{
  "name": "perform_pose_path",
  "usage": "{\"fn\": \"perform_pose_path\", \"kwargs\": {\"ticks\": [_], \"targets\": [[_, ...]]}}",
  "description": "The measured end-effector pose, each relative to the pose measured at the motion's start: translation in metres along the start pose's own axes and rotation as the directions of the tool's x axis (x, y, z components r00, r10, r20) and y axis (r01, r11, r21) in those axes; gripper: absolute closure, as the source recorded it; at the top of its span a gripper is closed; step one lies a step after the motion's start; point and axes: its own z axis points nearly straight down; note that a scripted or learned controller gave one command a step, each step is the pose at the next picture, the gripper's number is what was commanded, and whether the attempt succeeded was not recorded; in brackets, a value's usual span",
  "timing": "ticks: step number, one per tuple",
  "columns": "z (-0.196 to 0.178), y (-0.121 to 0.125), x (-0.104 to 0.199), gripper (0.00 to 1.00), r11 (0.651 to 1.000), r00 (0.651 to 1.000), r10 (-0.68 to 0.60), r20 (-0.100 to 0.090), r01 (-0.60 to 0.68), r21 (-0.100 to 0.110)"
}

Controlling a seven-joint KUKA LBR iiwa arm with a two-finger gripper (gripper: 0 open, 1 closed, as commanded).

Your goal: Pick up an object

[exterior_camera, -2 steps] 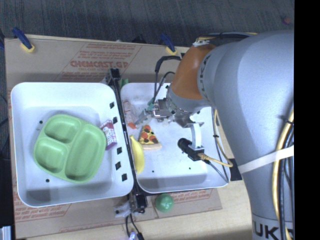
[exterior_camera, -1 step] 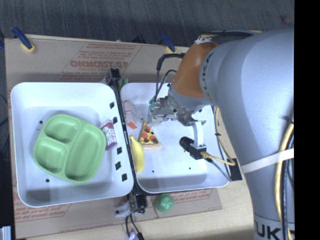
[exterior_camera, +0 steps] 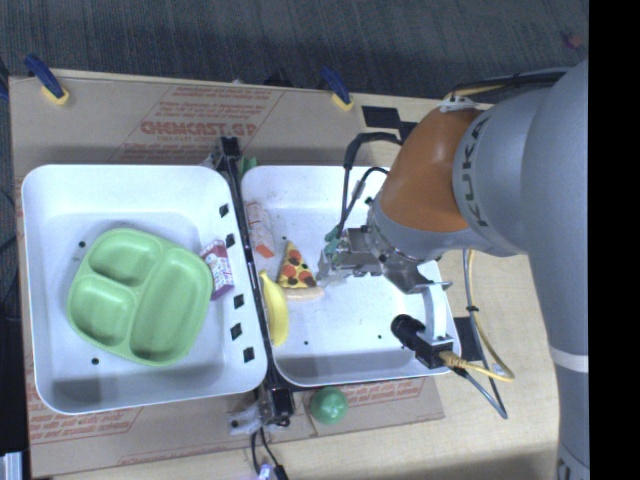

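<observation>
From where I'm driving this, the gripper (exterior_camera: 328, 261) sits low in the right bin (exterior_camera: 340, 368), just beside the toy pizza slice (exterior_camera: 294, 269). I honestly can't tell whether the fingers are wide or narrow; the wrist blocks them, and nothing visibly sits between them.

My guess is the pizza slice is the target. It lies flat near the bin's left wall, looks like light hard plastic, so it should lift easily but could skid. I'd pinch it across the narrow width, not the crust end. The banana (exterior_camera: 274, 306) lies right next to it along the wall, light too, curved and smooth, so likely slippery.

The left bin (exterior_camera: 50, 268) holds a green divided tray (exterior_camera: 140, 293) and a small wrapped packet (exterior_camera: 218, 265) at its right edge. A green ball (exterior_camera: 327, 404) rests on the worktop (exterior_camera: 500, 408) in front of the bins.
</observation>
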Motion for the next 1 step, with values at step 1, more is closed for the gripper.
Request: {"fn": "perform_pose_path", "kwargs": {"ticks": [1], "targets": [[-0.0133, 0.0242, -0.0642, 1.00, 1.000, 1.000, -0.001, 0.002, 0.001, -0.002]]}}
